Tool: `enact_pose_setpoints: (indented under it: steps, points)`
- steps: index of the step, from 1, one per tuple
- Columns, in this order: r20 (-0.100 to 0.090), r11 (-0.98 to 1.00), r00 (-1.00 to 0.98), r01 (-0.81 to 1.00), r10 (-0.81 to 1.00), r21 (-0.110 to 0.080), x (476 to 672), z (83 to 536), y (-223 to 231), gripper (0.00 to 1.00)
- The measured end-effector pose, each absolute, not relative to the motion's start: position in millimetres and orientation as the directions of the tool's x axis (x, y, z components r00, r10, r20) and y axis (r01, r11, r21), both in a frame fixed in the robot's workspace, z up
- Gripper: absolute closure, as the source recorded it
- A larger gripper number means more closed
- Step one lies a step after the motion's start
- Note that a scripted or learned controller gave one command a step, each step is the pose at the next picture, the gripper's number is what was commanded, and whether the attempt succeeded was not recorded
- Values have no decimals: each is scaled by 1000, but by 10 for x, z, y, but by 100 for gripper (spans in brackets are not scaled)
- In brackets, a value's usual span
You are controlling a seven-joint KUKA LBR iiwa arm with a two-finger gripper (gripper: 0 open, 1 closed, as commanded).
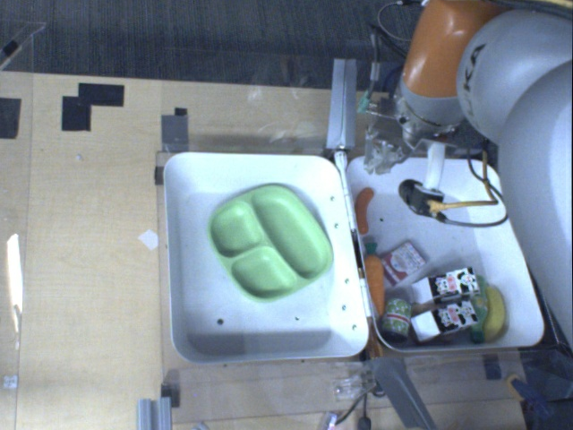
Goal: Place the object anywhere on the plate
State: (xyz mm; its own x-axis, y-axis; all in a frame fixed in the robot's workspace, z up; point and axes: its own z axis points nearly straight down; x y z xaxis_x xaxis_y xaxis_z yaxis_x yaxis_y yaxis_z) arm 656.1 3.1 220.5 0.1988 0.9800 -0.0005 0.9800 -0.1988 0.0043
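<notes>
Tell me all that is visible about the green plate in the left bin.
The green plate is light green, looks like smooth plastic, and has a rounded shape. Raised ridges divide it into three compartments: two larger ones above and one smaller below. It lies flat, slightly turned, near the middle of the left white bin, resting on the bin floor. Nothing lies on it. The gripper is apart from it, over the right bin.

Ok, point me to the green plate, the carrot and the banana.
green plate (271, 240): camera view, middle where its dividers meet.
carrot (375, 283): camera view, mid-length of its orange body.
banana (493, 312): camera view, middle of its yellow curve.
</notes>
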Motion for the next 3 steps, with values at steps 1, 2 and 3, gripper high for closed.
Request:
enact_pose_setpoints:
  steps: [1, 2, 3]
  points:
    - [2, -242, 242, 970, 970, 2, 5844, 2053, 735, 100]
    - [2, -350, 350, 937, 937, 0, 5316, 2125, 1379, 100]
    - [2, -351, 351, 936, 936, 1, 5317, 2125, 1375, 0]
